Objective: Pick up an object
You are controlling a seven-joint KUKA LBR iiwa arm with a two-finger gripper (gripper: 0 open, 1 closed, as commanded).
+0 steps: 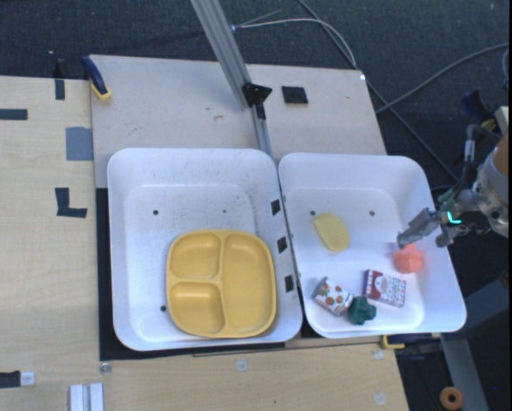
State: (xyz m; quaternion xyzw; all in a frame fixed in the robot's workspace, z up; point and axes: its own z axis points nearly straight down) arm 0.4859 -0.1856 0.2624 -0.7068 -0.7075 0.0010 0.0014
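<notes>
The right bin (359, 171) holds a pale yellow oval piece (330, 231), an orange-red lump (408, 259), a red and white carton (386, 288), a small red and white packet (331, 295) and a dark green item (361, 312). My gripper (427, 232) hangs over the bin's right side, just above the orange-red lump. Its fingers stand apart, open, with nothing between them.
A yellow divided plate (221, 282) lies in the left bin (153, 178). A metal pole (226, 41) slants up from the seam between the bins. Cables run over the dark floor at the back and right.
</notes>
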